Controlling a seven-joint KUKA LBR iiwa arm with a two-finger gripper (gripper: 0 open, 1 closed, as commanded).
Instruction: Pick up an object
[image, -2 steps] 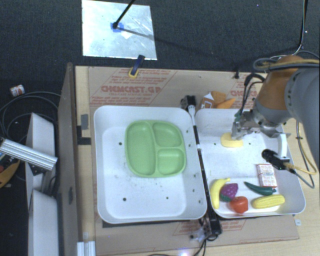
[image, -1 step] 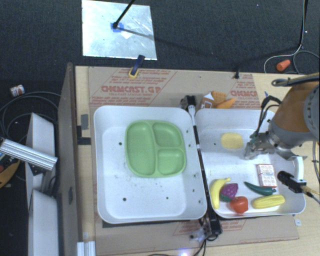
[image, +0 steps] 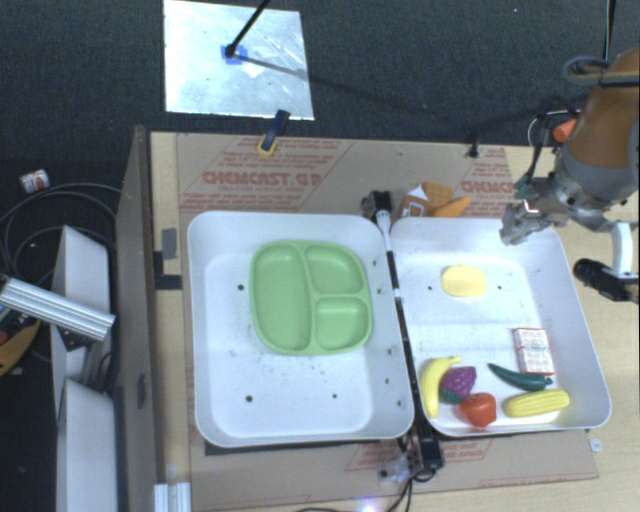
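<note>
- Pale yellow lemon (image: 464, 281) sits alone, mid right bin (image: 570, 290), well apart from the toy pile.
- Looks light, hard, slippery plastic; pinch its short sides.
- Claw (image: 518, 226) hangs over the bin's top-right corner; can't tell its state.

Two white bins (image: 300, 425), one green tray (image: 308, 297), seven items

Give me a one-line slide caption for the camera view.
Tool at right bin's far corner; toy food along its near edge, green plate in left bin.
</note>
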